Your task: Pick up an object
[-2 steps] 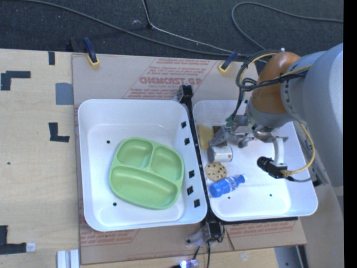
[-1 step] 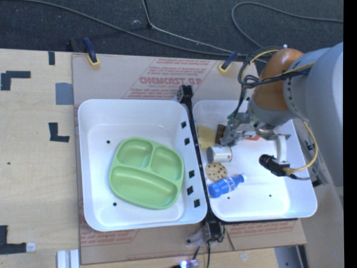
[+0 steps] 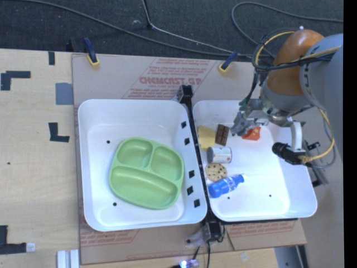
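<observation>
Orange object (image 3: 252, 133) is lying in the right bin (image 3: 290, 197), near its far end, directly beneath the jaws (image 3: 244, 125). Jaws state: cannot tell. Brown block (image 3: 222, 134), can (image 3: 220, 154), cookie (image 3: 215, 172), blue bottle (image 3: 225, 185) are sitting alongside. Green tray (image 3: 146, 172) is resting in the left bin (image 3: 95, 149).

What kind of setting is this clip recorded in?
Most likely a robotics lab bench set up for pick-up trials: two white bins clamped onto a cardboard sheet, cables trailing over dark floor, and a green divided plate plus small items such as a blue bottle.
</observation>
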`<state>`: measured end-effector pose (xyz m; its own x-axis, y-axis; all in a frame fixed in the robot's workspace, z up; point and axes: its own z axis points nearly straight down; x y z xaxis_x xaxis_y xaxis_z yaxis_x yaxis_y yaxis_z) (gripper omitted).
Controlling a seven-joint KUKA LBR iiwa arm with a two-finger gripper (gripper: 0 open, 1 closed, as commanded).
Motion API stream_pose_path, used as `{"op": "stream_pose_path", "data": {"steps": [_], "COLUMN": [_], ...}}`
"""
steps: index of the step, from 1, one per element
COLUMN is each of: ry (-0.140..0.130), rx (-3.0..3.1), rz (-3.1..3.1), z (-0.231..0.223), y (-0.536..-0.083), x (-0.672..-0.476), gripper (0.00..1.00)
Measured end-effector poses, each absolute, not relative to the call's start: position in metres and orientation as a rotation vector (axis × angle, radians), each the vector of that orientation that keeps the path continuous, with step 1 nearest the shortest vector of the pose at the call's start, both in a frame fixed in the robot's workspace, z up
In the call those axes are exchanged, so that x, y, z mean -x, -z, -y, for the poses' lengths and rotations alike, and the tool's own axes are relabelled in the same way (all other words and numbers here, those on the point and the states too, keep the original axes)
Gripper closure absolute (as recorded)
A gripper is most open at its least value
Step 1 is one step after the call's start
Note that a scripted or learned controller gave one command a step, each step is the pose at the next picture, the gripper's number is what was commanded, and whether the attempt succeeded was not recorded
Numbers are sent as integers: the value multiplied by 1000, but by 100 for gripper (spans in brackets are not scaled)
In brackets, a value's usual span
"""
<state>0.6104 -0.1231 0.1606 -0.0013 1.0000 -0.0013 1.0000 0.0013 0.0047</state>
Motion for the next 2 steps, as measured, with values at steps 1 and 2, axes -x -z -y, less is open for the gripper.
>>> {"op": "stream_pose_path", "data": {"steps": [1, 2], "ry": [-3, 0], "rx": [-2218, -2217], "rz": [-2221, -2230], "z": [123, 66], "y": [-203, -198], "x": [-611, -601], "gripper": [100, 100]}}
